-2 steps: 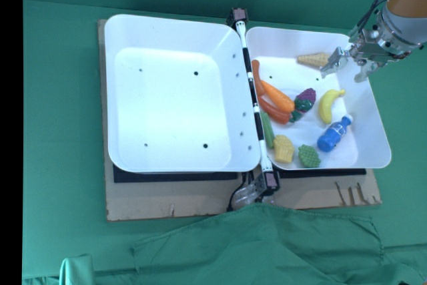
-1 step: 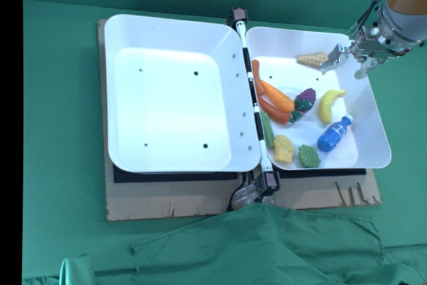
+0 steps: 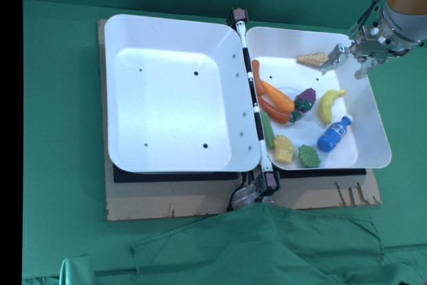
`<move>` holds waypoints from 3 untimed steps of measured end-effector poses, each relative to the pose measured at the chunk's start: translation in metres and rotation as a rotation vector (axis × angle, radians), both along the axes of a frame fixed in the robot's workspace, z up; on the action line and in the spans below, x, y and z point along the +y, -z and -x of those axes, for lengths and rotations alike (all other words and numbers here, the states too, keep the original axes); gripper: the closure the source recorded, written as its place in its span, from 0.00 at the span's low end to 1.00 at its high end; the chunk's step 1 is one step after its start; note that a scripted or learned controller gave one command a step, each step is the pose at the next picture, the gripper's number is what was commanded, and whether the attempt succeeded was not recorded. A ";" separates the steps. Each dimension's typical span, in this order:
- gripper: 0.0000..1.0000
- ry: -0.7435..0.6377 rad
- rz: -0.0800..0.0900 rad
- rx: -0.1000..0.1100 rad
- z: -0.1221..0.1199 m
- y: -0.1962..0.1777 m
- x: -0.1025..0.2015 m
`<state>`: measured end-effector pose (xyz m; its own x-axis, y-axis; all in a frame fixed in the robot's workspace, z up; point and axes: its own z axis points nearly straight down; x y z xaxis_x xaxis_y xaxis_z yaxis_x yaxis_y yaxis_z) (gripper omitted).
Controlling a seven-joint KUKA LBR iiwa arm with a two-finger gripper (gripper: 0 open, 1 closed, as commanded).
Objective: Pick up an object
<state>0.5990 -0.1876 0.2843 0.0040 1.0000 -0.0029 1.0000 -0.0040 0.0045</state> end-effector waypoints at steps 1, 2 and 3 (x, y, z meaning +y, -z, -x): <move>0.00 -0.004 -0.003 0.006 -0.036 0.083 0.036; 0.00 0.001 0.001 -0.003 -0.041 0.076 -0.001; 1.00 0.003 0.004 -0.009 -0.042 0.062 -0.001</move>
